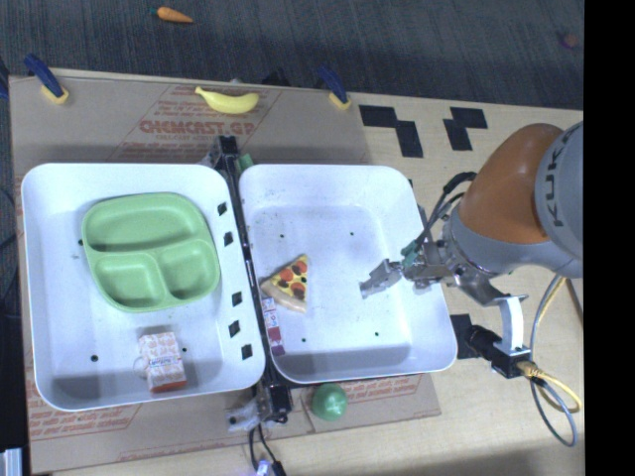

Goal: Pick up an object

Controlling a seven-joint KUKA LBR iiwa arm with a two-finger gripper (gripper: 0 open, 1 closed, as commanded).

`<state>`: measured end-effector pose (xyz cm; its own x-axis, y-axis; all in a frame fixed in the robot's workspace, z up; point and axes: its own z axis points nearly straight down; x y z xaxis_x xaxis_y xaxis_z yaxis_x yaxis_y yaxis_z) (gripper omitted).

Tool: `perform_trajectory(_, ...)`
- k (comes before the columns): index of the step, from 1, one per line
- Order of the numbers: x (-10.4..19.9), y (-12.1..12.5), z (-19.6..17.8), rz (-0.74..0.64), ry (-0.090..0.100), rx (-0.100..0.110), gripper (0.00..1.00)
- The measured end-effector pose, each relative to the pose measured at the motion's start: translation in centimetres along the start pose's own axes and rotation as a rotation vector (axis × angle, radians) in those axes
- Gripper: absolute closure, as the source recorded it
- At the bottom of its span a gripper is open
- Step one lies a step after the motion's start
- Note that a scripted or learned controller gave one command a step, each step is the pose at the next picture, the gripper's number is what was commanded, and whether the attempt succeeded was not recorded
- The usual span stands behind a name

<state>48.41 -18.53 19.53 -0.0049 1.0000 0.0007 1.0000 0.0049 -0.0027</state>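
We judge the pick barely begun; our claw (380, 279) hangs in the right bin (397, 181), holding nothing, fingers' state unclear; the pizza slice (289, 282) lies untouched near that bin's left wall.

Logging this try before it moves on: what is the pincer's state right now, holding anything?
Pincer: over the right bin, apart from the pizza slice toy; nothing shows between its fingers; open or shut cannot be told.
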Motion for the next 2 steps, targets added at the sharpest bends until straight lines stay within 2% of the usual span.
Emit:
perform_trajectory(1,-2.5,6.1,2.5,-0.001,0.0,-0.001,0.0)
perform_trajectory(2,-2.6,10.1,4.2,0.0,0.001,-0.002,0.0)
